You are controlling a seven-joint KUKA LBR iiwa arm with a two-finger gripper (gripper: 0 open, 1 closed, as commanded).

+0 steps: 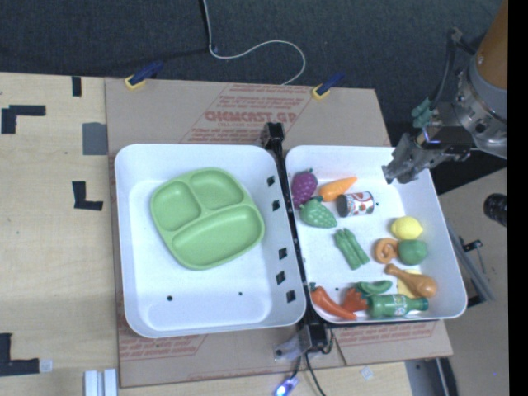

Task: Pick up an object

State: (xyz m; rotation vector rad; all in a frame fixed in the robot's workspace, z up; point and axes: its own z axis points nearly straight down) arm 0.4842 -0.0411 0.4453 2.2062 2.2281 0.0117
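two white bins sat side by side on cardboard. left bin (136, 304) carried a green divided plate (207, 217), tilted, upper middle; bare white floor ran along the bin's near edge and left side. right bin (441, 221) was crowded: purple grapes (304, 186) and a green leafy piece (318, 214) just beside the centre divider, an orange carrot (337, 189) touching a small red-label can (356, 204), green asparagus (351, 247) mid-bin, a yellow lemon (407, 227) above a green round fruit (413, 252), an orange ring piece (384, 250) beside that, a drumstick (410, 280) below. along the near wall lay a red pepper (330, 303), a green bottle (397, 305) and another green piece (374, 287), packed tight. open floor in that bin: the far right corner, and a strip between asparagus and the divider.

gripper (406, 165) hung over the right bin's far right rim, dark fingers pointing down-left, well apart from the can and lemon. nothing seen between the fingers; whether they were apart or together, could not tell. grey arm with orange band (497, 48) came in from the upper right. white cable (247, 52) looped behind the bins.
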